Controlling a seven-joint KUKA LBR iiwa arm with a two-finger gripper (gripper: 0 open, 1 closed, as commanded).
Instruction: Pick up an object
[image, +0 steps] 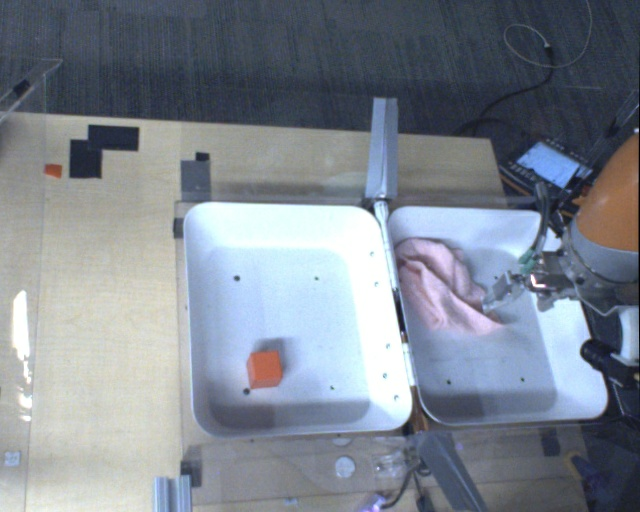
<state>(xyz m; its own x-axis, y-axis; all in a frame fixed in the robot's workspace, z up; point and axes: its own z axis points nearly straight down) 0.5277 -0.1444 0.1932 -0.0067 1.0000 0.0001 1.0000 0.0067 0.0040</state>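
Pink cloth (440, 283) lies crumpled in the right bin (520, 400), bunched toward the wall it shares with the left bin (300, 225). The jaws (505, 288) sit at the cloth's right edge, probably lining up on a loose fold; whether they are open or have hold of any fabric, I cannot tell. An orange block (265, 369) rests alone in the left bin, well apart. The right bin's floor in front of the cloth lies bare, leaving room on the surface to lift clear.
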